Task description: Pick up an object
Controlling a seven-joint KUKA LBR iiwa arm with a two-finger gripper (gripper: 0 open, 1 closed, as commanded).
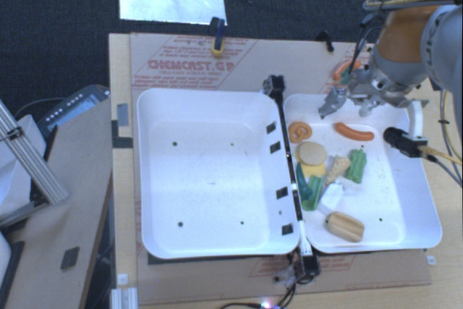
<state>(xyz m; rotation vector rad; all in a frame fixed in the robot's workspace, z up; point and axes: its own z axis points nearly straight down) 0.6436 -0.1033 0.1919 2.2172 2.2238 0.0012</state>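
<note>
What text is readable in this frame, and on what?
"CHEMCAST GP" in red on the brown board under the bins, legible behind the left bin.
More red print below that line and along the board's front edge: too small and blurred to read.
Buttons on the grey device at left: unreadable.

Grey rounded arm [441, 32] with a broad orange band above the wrist. Yellow and black cables looped over the top. Silvery metal tool [350, 103] with two pale grey fingers below a cluttered wrist.
</note>
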